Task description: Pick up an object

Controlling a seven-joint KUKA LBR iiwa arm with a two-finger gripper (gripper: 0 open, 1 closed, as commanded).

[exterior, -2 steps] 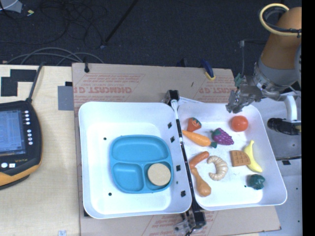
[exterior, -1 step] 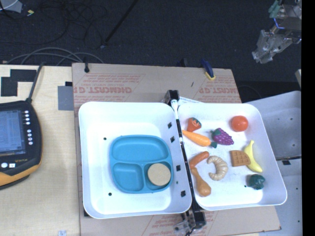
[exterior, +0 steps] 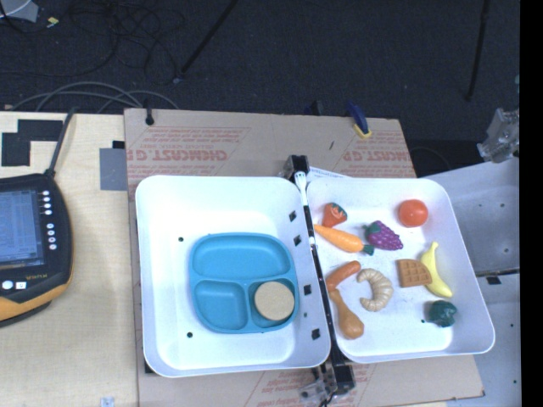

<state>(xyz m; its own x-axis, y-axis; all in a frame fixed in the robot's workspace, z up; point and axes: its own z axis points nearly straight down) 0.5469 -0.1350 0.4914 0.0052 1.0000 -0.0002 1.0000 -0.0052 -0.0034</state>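
Toy food: carrot (exterior: 340, 238), grapes (exterior: 383, 236), tomato (exterior: 412, 213), banana (exterior: 437, 270), croissant (exterior: 375, 287) in right bin (exterior: 471, 329).
Left bin (exterior: 161, 312): blue divided plate (exterior: 229, 278) holding round cookie (exterior: 274, 301).
End effector: state cannot be told.

A single fixed camera looks down from above the desk (exterior: 93, 142) at a slight slant, far enough back to take in both white bins (exterior: 161, 210) side by side, the cardboard sheet (exterior: 254, 147) under them and dark floor beyond.
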